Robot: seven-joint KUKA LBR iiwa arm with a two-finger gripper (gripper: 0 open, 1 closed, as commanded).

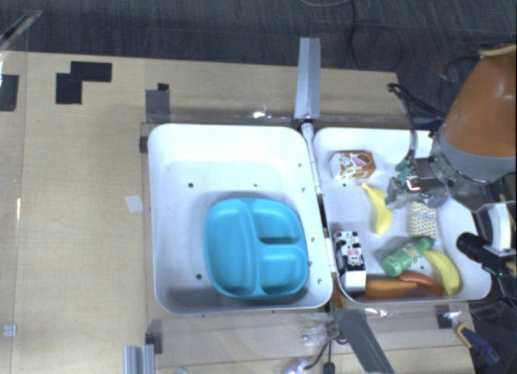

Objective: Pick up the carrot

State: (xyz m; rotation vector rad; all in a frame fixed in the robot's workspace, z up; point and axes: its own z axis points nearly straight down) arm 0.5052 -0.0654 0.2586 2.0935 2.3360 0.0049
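My gripper (409, 187) mid-right of frame, over bin (477, 283); jaw state unclear. Carrot (400, 286) lower right, wedged against front wall, untouched.

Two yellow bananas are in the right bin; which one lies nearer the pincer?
The upper banana, near the bin's middle, just left of the pincer. The other banana lies by the front edge beside the carrot.

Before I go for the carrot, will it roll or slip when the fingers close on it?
Probably some. The carrot looks smooth, round and tapered, so it may slide out along its length. It lies flat along the right bin's near wall, which should limit rolling. The green bottle and a banana lean over it, so they will likely shift too.
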